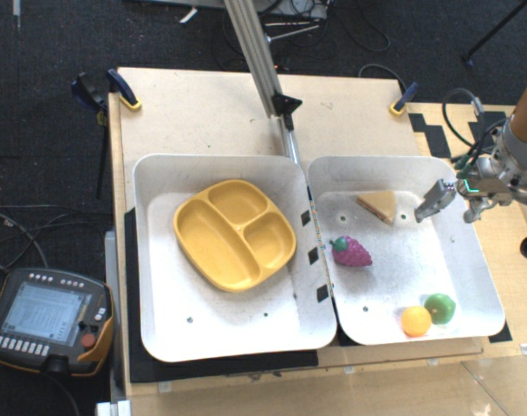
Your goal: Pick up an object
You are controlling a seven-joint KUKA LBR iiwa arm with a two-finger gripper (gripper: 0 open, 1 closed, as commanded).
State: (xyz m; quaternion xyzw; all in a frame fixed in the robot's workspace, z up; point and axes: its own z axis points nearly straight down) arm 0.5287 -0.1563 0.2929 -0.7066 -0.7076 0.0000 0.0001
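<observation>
- Claw (458, 199) hovering at the right bin's (471, 258) far right rim, fingers spread, holding nothing.
- Nearest to it: tan wedge (378, 204), just to its left along the bin's far wall, long axis running left-right.
- Purple berry (353, 252) lying further left and nearer the camera.
- Orange ball (415, 321) and green ball (439, 307) touching, in the near right corner, well apart from the claw.
- Yellow divided plate (235, 233) in the left bin (159, 319).
</observation>
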